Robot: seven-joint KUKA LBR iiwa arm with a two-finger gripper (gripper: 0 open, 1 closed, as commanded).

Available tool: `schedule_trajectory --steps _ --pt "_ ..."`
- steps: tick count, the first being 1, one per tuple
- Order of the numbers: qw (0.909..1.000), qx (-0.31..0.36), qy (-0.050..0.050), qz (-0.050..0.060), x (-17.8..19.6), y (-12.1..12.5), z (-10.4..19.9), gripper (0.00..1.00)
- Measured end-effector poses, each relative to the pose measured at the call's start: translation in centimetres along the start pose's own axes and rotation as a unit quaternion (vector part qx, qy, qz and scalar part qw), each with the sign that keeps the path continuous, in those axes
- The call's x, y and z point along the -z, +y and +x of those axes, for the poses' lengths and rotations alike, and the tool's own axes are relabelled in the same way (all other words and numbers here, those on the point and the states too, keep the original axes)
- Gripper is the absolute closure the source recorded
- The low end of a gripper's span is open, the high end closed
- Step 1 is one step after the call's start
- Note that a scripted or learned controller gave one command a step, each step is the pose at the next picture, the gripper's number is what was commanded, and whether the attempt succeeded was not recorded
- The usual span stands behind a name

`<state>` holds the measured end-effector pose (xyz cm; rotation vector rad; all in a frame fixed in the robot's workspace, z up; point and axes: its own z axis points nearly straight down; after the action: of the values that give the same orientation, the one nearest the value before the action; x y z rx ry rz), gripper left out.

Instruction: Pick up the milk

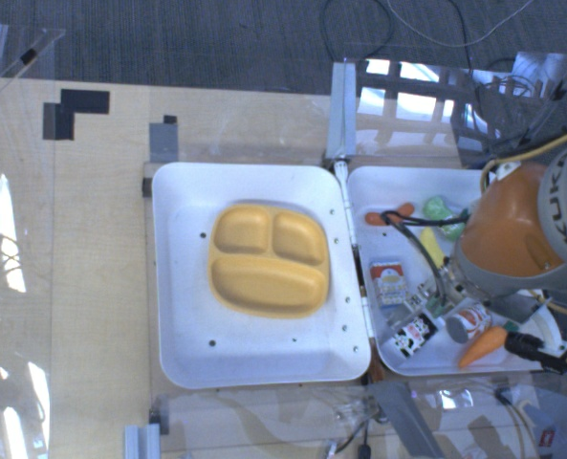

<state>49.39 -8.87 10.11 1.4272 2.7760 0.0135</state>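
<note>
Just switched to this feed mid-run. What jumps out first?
The yellow tray with three compartments lies in the middle of the left bin. The arm, with its orange band, hangs over the right bin, above a clutter of small items. The milk, a cow-spotted carton, lies near that bin's front edge, with a carrot to its right.

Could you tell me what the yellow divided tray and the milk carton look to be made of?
The yellow tray looks like moulded matte plastic: rounded compartments, even colour. The milk carton, cow-patterned black and white, could be printed card or toy plastic; I cannot tell which.
</note>
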Motion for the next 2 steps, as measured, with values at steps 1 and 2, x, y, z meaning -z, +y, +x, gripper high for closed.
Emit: schedule_trajectory --steps 1,2 --pt "0.9956 0.094 0.003 0.002 -1.2 -0.6 -0.4 0.0" --pt "0.9955 0.095 0.0 -0.001 0.1 -0.2 -0.5 1.0"
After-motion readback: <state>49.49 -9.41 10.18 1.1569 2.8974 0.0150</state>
